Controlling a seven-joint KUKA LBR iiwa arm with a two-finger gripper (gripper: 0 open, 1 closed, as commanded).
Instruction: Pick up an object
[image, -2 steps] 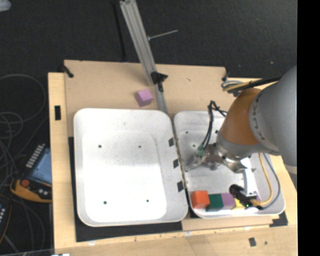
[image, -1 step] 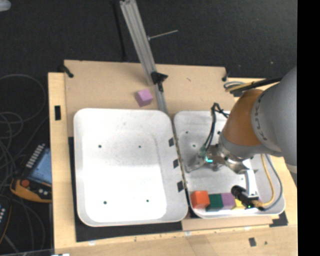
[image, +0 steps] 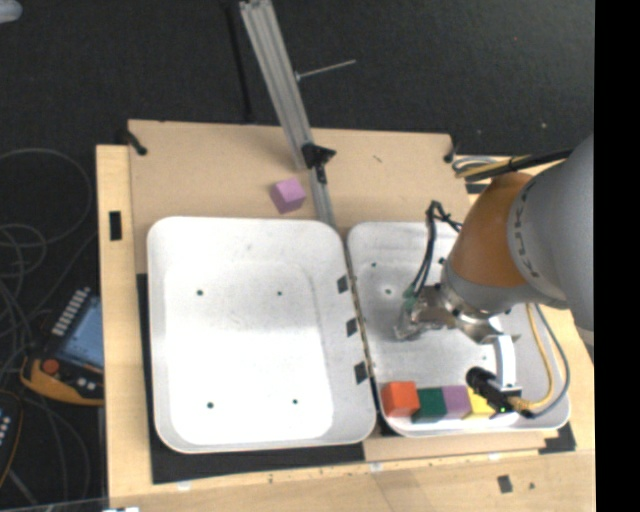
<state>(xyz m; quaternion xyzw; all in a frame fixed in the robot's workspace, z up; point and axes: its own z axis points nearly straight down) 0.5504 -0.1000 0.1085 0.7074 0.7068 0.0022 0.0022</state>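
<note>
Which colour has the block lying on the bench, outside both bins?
The block is light purple, seen in the camera view.

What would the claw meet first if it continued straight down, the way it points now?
Probably the bare white floor of the right bin. The claw points down over an open patch; the orange block and its neighbours lie nearer the front wall, off that line. Depth is hard to judge.

four small blocks sit in a row along the near edge of the right bin (image: 375, 250): an orange block (image: 401, 397), a green block (image: 431, 403), a purple block (image: 456, 401) and a yellow block (image: 481, 405), side by side and touching. another purple block (image: 288, 195) lies on the bench beyond the left bin.
</note>
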